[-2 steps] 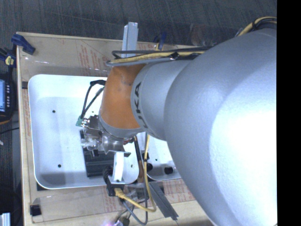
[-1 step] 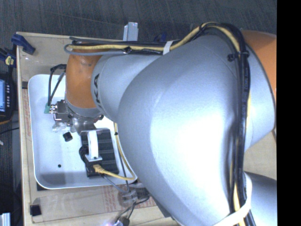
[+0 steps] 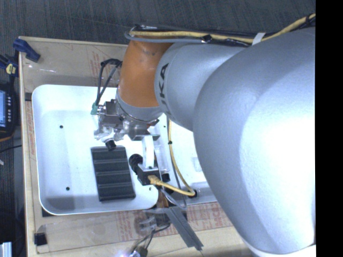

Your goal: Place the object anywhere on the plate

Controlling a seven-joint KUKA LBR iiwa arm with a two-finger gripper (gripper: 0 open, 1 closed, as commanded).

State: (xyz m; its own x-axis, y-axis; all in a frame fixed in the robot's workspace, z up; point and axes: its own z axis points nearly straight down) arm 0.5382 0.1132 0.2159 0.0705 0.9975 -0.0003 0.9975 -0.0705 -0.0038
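The bin (image 3: 59,143) looks like smooth glossy white plastic, with a bit of sheen along its walls. The ribbed block (image 3: 112,174) in it is matt black, rubbery or plastic. The arm (image 3: 241,111) has a smooth satin grey shell, and its orange band (image 3: 138,74) is glossier.

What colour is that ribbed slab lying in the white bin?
Dark grey, nearly black, with raised ridges across the ribbed slab; the camera view shows it.
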